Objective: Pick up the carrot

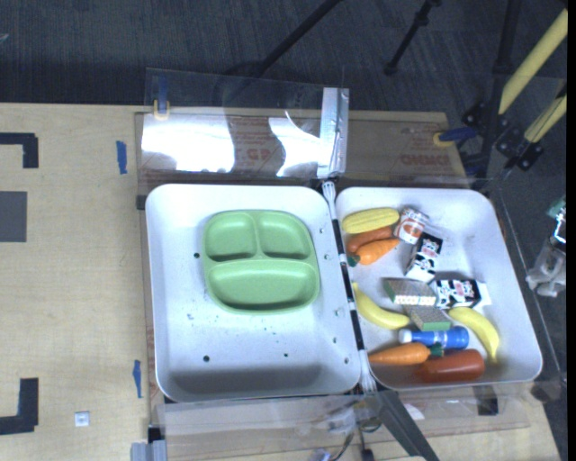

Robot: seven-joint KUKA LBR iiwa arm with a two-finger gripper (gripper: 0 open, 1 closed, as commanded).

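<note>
1 fixed overhead camera, slanted down, both bins (171,216)

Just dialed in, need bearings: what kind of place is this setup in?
Likely a robot lab test bench, not a kitchen: two white bins on a taped wooden bench, toy food like a carrot, and stands on carpet behind.

Left bin (171,297): holds a sectioned plate (261,259), nearer its far side.
Right bin (513,270): just beside the left bin, holding all the small items.
Far left corner: corn cob (370,220), one carrot (376,251) just near of it.
Near edge: second carrot (399,355) left of a sausage (454,364), bottle (438,338) just behind them.
Middle: banana (378,311) at left, another banana (481,329) at right.
</note>
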